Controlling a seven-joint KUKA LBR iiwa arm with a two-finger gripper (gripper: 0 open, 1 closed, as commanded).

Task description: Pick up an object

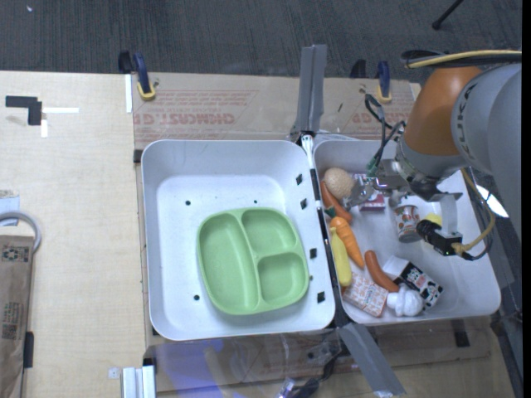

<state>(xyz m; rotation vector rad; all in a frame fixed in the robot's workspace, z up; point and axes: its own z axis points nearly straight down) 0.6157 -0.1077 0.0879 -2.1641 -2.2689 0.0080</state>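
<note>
Claw [377, 191] state cannot be determined; apparently nothing lifted yet. Small printed tin can [406, 222] sits just beside it, ungrasped.

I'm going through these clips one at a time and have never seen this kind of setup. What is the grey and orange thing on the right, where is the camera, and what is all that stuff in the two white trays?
The grey and orange thing is a robot arm, reaching in from the right. Its gripper hangs over the right bin; whether it holds anything is unclear. One fixed camera looks down at a slant on the bench. The left bin holds a green divided plate. The right bin holds toy food: a carrot, a sausage, a yellow piece, a beige ball, a small can and a cracker-like block.
</note>
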